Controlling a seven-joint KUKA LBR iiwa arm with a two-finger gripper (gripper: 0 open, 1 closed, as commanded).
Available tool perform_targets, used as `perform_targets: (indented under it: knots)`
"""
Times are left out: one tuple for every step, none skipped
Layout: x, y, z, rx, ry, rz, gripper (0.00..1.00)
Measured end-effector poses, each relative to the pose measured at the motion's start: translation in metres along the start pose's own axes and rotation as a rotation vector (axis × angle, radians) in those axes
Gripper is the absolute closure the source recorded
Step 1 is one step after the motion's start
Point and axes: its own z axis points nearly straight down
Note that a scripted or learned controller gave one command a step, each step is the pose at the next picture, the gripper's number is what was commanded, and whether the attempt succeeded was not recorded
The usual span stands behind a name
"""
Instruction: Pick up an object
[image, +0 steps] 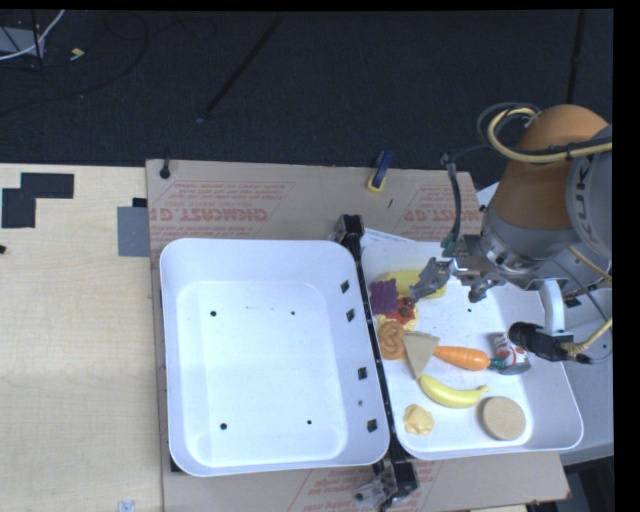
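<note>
Even overhead light, bright white bins (260, 262), soft shadows, slight blur.

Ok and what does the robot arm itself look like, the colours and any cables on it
The arm has a rounded orange section at the top with grey metal below it. Yellowish cable loops sit around the orange part, and thin dark cables hang nearby. The claw is grey and dark metal, with two slim fingers. A white bracket beside it carries a black cylindrical part.
</note>
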Motion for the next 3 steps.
perform_targets:
  knots:
    - [0.086,-0.018,0.019,0.003,0.004,-0.005,0.00]
    - [0.162,-0.030,-0.017,-0.002,0.002,-0.007,0.00]
    - [0.239,0.000,0.006,-0.001,0.000,-0.006,0.00]
